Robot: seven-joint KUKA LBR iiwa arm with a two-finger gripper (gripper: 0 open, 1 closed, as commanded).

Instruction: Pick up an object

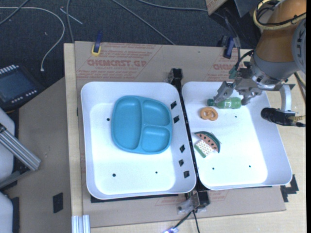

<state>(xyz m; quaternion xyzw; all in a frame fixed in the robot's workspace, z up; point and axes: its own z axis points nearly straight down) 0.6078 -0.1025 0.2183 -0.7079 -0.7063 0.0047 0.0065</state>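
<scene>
green bottle (228, 103) lies near the right bin's (262, 171) far edge, between the gripper's (234, 92) spread fingers; pretzel (209, 113) just beside.

The gripper (235, 92) partly hides a green object (229, 103).

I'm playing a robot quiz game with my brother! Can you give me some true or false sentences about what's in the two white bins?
1. The blue plate lies in the left bin. True.
2. The pretzel sits on the blue plate. False: it lies in the right bin.
3. The watermelon slice lies nearer the camera than the pretzel. True.
4. The hand hovers over the left bin. False: it is over the right bin, at the green object.
5. The right bin has three things in it. True.
</scene>
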